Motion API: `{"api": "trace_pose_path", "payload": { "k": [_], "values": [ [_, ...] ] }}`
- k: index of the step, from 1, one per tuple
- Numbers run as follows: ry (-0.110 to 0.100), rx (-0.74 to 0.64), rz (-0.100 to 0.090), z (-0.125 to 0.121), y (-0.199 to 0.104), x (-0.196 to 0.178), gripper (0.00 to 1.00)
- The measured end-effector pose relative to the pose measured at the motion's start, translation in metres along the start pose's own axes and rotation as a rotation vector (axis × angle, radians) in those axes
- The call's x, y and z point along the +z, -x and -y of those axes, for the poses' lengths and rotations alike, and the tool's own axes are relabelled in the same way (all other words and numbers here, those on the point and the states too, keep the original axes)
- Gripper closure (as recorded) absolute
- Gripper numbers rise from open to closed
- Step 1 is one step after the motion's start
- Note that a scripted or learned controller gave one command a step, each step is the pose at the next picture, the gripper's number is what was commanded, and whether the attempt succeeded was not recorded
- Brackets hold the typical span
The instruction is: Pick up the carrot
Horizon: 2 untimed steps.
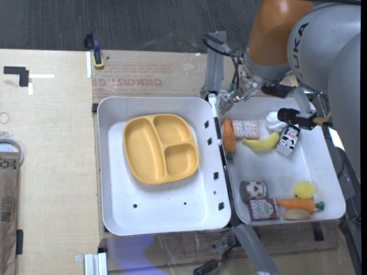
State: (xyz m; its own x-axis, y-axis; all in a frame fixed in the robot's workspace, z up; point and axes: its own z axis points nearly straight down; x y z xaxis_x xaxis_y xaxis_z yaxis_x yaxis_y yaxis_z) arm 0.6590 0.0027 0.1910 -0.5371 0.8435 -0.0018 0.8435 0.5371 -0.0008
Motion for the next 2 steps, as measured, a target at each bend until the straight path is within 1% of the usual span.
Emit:
{"api": "trace_pose_path", "payload": {
  "k": [1, 2],
  "values": [
    [0.001, 0.041, 0.000, -0.032, -0.058, -0.045, 1.00],
    [0.000, 0.007, 0.000, -0.075, -0.118, -0.079, 1.00]
  ]
}}
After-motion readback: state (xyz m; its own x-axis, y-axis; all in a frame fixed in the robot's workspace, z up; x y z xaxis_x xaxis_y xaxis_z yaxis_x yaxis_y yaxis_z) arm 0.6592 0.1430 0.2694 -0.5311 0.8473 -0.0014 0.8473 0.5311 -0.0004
